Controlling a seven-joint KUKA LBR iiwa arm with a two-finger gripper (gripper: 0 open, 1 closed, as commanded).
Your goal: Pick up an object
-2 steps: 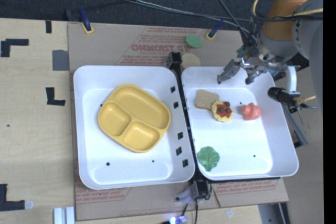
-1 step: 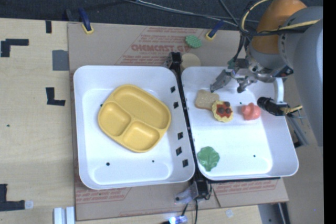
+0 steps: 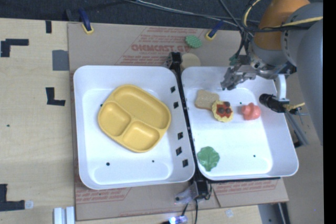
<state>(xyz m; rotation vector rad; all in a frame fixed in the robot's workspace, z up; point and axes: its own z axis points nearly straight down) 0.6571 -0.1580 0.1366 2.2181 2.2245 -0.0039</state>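
Observation:
In the right bin (image 3: pixel 262 165) lie a tan bread slice (image 3: pixel 205 98), a small yellow pizza piece with red topping (image 3: pixel 222 110), a pink-red toy food piece (image 3: pixel 250 111) and a green leafy piece (image 3: pixel 208 157). My gripper (image 3: pixel 229 80) hangs over the bin's far side, above and to the right of the bread slice and just beyond the pizza piece. Nothing shows between its fingertips. The grey arm with its orange band (image 3: pixel 281 10) comes in from the upper right.
The left bin (image 3: pixel 92 162) holds a yellow divided plate (image 3: pixel 134 117). A green round piece (image 3: pixel 193 41) lies on the cardboard behind the bins. Black clips line the divider between bins. Cables run across the dark floor at the back.

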